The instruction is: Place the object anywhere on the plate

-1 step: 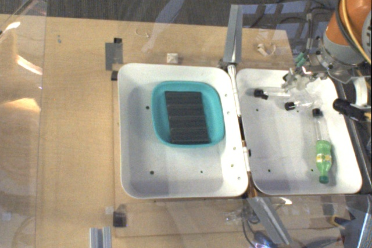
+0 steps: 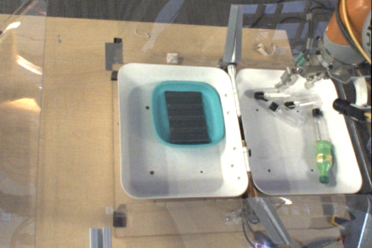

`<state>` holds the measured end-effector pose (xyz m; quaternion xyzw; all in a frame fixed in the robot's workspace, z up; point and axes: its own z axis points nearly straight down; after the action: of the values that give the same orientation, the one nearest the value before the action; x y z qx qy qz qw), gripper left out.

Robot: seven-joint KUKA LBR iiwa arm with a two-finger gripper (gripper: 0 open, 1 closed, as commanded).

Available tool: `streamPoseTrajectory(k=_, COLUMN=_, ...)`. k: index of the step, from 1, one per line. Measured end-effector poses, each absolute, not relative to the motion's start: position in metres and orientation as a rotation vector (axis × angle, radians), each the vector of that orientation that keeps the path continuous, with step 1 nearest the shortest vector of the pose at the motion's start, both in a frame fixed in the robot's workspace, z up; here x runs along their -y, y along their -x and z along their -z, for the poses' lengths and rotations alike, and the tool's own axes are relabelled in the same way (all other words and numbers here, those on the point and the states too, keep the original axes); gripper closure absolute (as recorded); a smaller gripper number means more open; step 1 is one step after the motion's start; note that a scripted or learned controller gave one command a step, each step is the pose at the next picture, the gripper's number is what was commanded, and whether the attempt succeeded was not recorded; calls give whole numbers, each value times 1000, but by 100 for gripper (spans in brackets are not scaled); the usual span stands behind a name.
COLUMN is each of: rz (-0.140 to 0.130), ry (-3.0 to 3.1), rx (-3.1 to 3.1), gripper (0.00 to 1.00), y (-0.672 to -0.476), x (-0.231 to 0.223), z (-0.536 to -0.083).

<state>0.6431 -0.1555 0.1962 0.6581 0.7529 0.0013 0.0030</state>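
A teal plate sits in the left bin. A dark ridged rectangular object lies flat on the plate's middle. My gripper hangs over the upper left part of the right bin, pointing left, well to the right of the plate. Its clear fingers with black tips stand apart and hold nothing. The grey arm with its orange band comes in from the top right.
A green bottle lies near the right bin's right wall, cap toward the far side. A metal divider post stands behind the gap between the bins. Small clamps and brackets sit on the wooden bench around the bins.
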Motion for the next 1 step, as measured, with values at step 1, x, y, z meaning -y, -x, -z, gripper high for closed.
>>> streamPoseTrajectory(k=1, rz=-3, ry=-2108, rx=-2324, gripper=0, y=-579, x=175, z=-151)
